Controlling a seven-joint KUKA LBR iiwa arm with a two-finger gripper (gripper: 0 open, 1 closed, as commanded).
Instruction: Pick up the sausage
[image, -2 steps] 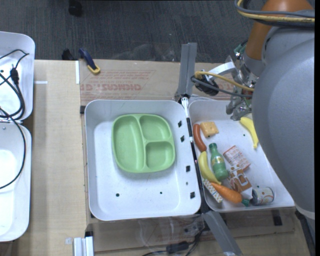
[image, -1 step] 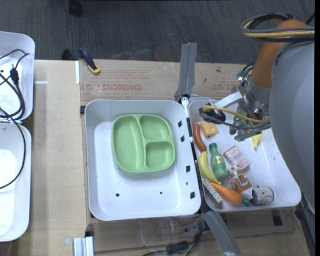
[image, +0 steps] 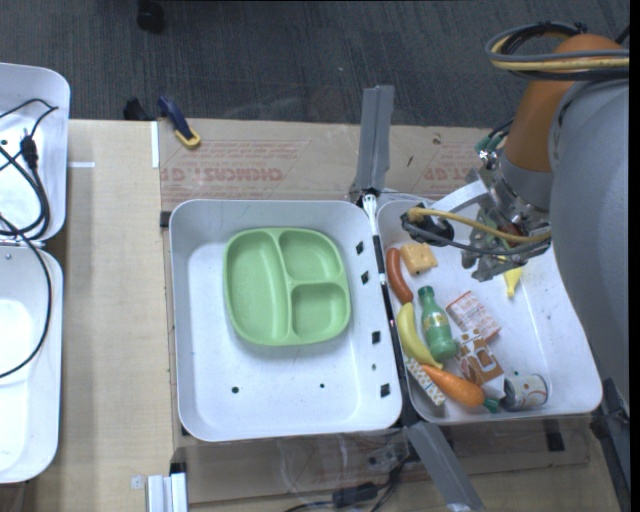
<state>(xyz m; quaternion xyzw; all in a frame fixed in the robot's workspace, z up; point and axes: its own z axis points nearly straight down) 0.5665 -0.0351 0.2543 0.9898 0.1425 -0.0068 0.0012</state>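
Hovering pincer (image: 497, 262) in right bin (image: 560, 330), grip state unclear | sausage (image: 399, 275) lies by left wall, just above banana (image: 413, 335) | approach along its length, clear of wall.

Your arm (image: 590, 170) reaches in from the right, grey body bulking large with the orange band above the wrist. Your end effector (image: 497, 255) hangs low at the wrist's end, wrapped in cables, pointing down and leftward.
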